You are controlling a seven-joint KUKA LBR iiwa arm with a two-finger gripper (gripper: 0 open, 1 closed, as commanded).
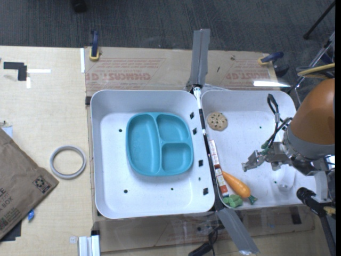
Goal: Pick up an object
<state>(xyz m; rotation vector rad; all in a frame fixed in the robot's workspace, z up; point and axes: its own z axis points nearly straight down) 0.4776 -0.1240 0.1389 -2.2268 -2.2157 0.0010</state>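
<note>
Carrot [236,185] lies at right bin's [250,101] lower left corner, beside a red-and-white box [214,161] along the divider; cookie [217,121] sits further up. Left bin [106,143] carries a teal divided plate [160,143]. Tool [256,161] hovers right of carrot, apparently empty; finger spacing unreadable.

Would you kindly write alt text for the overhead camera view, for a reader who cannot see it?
A grey robot arm with an orange band reaches from the right over the right-hand shallow white bin, which holds a round brown cookie, an orange toy carrot and a narrow red-and-white box. The left-hand white bin holds a turquoise divided plastic plate.
</note>
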